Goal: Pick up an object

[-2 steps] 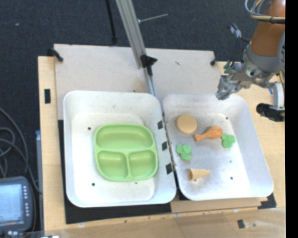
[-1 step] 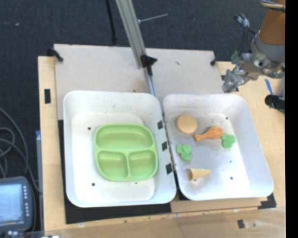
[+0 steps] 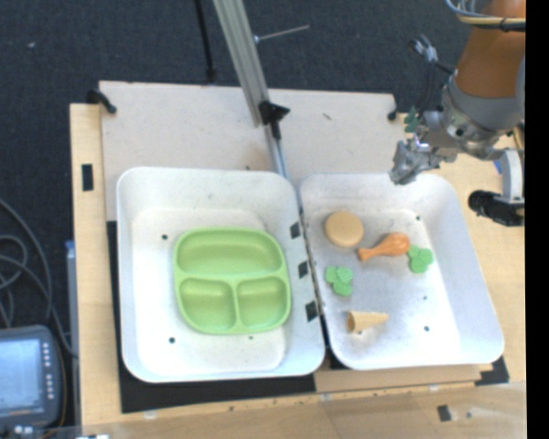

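The grey two-finger gripper hung over the far rim of the right-hand shallow white bin, holding nothing, and whether it was open or closed could not be told. In that bin lay a round tan bun-shaped piece, an orange drumstick-shaped toy, two small green leafy pieces and a tan cone-shaped piece, all apart from the gripper. The left-hand white bin held a light green divided plastic plate, both bins resting on the pale wooden table.
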